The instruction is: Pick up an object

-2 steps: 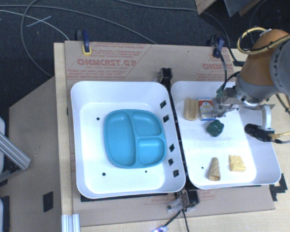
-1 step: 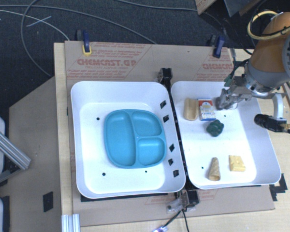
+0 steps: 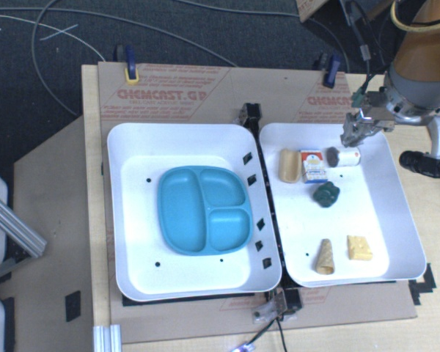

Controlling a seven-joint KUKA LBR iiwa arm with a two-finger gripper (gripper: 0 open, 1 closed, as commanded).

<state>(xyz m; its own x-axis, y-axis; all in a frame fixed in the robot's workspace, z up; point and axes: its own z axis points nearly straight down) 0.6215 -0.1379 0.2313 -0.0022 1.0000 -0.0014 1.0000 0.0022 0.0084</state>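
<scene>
Gripper (image 3: 352,134) hangs over the right bin's (image 3: 403,218) far edge, just above a small white cylinder (image 3: 346,157); jaw state indeterminable. Risk: cylinder rolling aside, or the neighbouring carton (image 3: 314,166) obstructing closure.

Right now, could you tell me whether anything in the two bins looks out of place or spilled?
Nothing stands out: the blue divided plate sits flat in the left bin, and the small items lie apart in the right bin.
</scene>
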